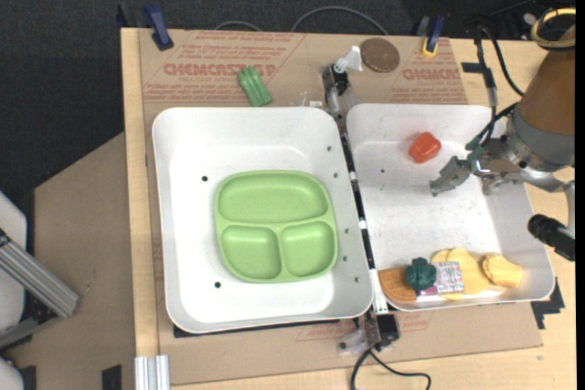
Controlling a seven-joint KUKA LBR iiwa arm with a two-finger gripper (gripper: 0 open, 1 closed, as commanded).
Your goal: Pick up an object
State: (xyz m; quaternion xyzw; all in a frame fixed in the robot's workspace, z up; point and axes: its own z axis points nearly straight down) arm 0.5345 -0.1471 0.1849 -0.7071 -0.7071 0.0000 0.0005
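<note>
Overhead, the grey arm with its orange band is reaching in from the right, and the gripper [454,174] is hanging over the right bin [402,237], near its middle. Whether it is parted or closed I cannot tell; nothing is showing between its tips. A red object [423,147] is lying in that bin's far part, just beside the gripper and apart from it. Along the near wall a cluster is sitting together: a dark green piece [420,275], a small packet with print too small to read [448,278], and yellow pieces [501,269] on an orange-brown base.

A green divided plate [274,226] with three compartments is sitting in the left bin [183,196]. Red lettering on the cardboard [302,55] behind the bins is reading roughly "CHEMCAST", partly covered by a green clip [255,87]. A brown disc [379,55] is resting on the cardboard too.
</note>
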